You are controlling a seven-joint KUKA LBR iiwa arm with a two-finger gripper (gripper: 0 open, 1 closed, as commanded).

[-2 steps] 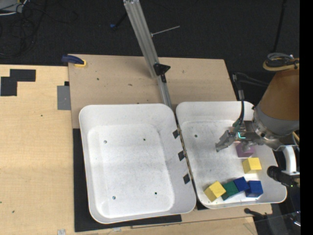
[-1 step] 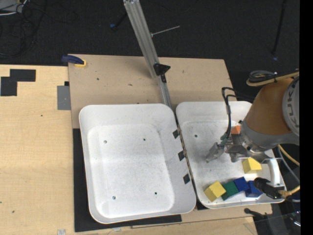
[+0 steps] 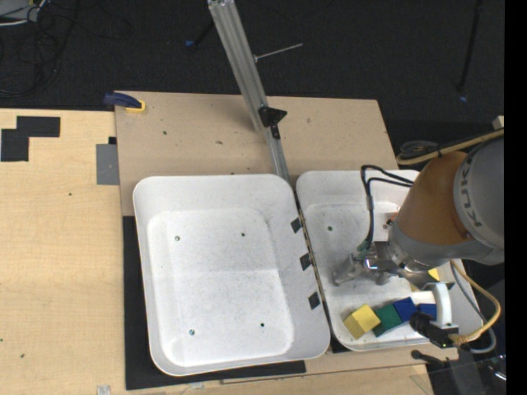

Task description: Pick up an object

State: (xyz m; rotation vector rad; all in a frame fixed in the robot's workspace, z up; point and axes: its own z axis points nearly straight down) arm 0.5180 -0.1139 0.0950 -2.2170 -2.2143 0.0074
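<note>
Arm [image 3: 449,212] bent low — gripper [image 3: 350,271] inside right bin [image 3: 329,196].

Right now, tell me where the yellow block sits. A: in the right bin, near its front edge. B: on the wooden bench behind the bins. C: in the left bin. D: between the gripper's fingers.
A: the yellow block lies on the floor of the right bin near its front rim, beside the green block.

Two white bins [image 3: 216,189], three blocks [image 3: 361,321]
</note>
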